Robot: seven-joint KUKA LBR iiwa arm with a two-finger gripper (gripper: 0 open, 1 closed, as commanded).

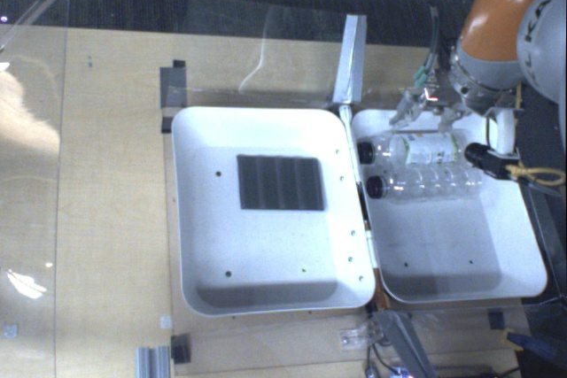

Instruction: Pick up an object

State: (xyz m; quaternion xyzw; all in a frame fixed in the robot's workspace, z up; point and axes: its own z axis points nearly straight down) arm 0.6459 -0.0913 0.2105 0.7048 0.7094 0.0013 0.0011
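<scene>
Two clear plastic bottles [416, 168] are seen lying in right bin [461, 252], none lifted yet; gripper [430, 115] poised above, finger state can't be told.

Clear glossy plastic bottles [416, 165]

A pale wooden bench [97, 217] carries two shallow white bins side by side, rims nearly touching; the left bin [199, 279] sits mid-bench; the right bin [523, 274] lies near the bench's right edge; small black brackets [175, 75] stand at the left bin's corners.
</scene>
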